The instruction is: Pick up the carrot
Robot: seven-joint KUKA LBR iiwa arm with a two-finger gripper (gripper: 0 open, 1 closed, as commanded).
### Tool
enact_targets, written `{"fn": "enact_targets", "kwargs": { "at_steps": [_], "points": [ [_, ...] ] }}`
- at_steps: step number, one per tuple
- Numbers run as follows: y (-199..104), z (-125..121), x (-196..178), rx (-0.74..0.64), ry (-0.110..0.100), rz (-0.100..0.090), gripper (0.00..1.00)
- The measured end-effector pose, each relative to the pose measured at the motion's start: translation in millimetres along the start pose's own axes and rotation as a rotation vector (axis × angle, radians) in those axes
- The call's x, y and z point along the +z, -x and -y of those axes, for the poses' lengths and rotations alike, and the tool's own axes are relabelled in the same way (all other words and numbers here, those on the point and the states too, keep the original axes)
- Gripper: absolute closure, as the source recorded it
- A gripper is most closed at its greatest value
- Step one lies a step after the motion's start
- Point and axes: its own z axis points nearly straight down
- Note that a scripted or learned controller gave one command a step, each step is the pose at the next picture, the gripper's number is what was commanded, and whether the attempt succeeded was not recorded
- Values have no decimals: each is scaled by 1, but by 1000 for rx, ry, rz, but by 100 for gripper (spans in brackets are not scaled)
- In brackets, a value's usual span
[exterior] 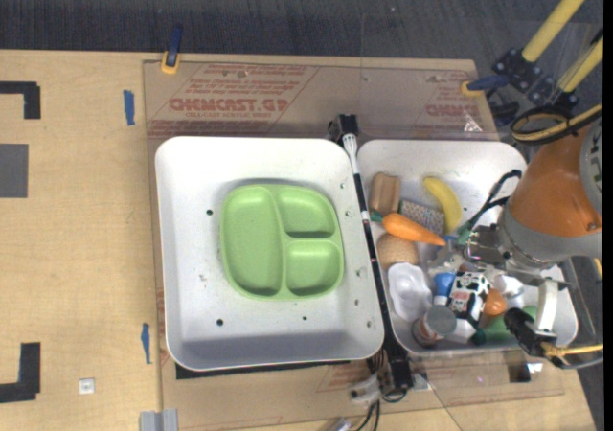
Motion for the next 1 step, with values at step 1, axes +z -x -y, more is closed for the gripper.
{"fn": "enact_targets", "kwargs": {
  "at_steps": [1],
  "points": [
    [-104, -43, -81, 50, -10, -8, 0]
  ]
}}
